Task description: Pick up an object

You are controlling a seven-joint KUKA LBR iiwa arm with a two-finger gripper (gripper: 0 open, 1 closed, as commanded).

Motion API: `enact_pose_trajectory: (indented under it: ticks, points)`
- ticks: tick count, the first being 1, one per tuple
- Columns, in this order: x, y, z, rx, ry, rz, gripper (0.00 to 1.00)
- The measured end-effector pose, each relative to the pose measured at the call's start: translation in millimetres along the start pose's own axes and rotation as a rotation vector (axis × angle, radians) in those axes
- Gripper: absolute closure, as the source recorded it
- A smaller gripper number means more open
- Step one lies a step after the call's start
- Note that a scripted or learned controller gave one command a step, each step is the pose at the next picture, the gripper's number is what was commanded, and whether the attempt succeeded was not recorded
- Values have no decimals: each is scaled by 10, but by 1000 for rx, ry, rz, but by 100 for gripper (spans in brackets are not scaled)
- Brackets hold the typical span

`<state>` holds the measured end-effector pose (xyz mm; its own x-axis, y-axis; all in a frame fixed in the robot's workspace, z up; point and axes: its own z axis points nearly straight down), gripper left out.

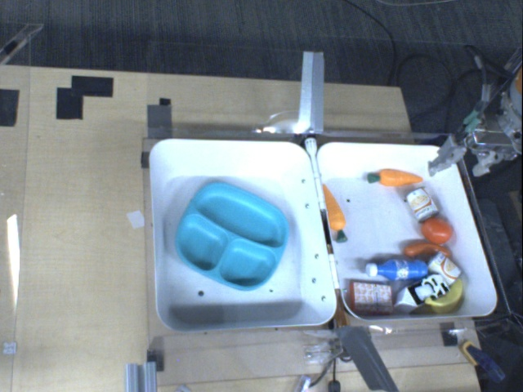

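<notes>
The gripper (462, 158) hovers at the right bin's (359, 219) far right corner, fingers spread and holding nothing. The nearest candidate, a carrot (398, 178), lies just left of it on the bin floor. The near right corner is crowded: blue bottle (402, 269), tomato (437, 231), small jar (420, 202). A descent there risks clipping neighbours or closing on two items.

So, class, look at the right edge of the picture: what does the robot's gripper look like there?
The gripper is pale grey metal, with two slim, angular fingers. Above it sit silvery metal parts with a small green piece, thin dark cables, and a touch of orange at the edge.
</notes>
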<state>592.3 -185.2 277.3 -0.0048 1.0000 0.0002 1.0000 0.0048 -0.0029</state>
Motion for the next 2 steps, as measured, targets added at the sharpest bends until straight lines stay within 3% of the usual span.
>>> enact_pose_trajectory:
  ticks: [1,2]
  points:
    - [7,14,-85,0,0,-6,100]
    - [182,124,-572,-3,-1,113,100]
